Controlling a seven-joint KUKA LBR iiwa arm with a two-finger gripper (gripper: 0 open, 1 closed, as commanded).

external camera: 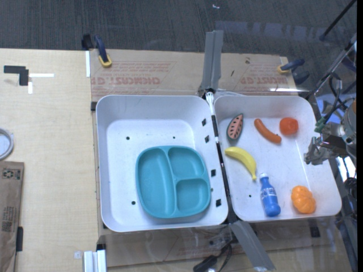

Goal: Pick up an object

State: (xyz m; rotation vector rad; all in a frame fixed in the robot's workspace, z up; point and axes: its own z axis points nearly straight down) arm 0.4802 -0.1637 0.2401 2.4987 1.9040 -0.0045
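Note:
The right bin [248, 204] holds several toy foods: a watermelon slice [235, 127], an orange sausage [266, 131], a red-orange tomato [288, 126], a yellow banana [242, 160], a blue bottle [269, 195] with a white cap, and an orange fruit [303, 199]. My gripper [315, 154] hangs at the bin's right rim, to the right of the sausage and above the orange fruit. It touches none of the objects. It is small and dark against the rim.
The left bin [113, 152] holds a teal divided plate [172, 181]. A grey divider post [212, 61] stands behind the seam between the bins. Cardboard lies behind the bins, with clamps [102, 52] at its corners. Cables and a frame crowd the right edge.

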